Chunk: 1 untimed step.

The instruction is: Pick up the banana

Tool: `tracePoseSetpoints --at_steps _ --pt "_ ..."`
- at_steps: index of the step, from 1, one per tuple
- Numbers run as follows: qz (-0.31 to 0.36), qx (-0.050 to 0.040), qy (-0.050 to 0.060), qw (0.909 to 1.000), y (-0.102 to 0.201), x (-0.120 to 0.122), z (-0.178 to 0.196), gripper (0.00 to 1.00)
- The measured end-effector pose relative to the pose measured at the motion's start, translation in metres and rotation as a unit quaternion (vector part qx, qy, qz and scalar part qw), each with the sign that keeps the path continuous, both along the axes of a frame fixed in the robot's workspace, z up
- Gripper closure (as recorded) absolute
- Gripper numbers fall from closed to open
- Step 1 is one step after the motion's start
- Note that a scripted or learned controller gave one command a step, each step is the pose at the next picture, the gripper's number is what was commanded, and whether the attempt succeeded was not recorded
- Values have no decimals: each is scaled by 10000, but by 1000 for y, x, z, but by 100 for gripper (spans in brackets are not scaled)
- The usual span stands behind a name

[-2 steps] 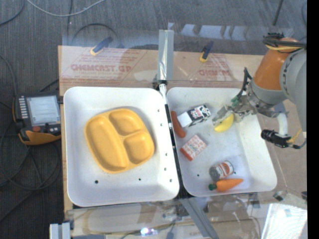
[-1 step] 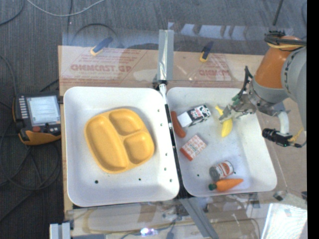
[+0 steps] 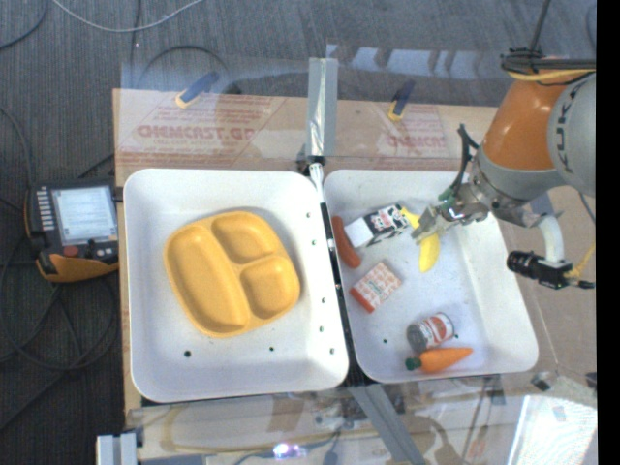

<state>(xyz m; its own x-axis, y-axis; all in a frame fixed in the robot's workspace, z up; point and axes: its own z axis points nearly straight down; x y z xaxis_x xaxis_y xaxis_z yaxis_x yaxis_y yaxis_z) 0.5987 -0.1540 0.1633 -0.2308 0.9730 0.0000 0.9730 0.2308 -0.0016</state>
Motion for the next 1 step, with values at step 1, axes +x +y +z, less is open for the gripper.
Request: tracePoseSetpoints --at_steps 1 --pt "544 2 -1 9985 9 -65 47 100"
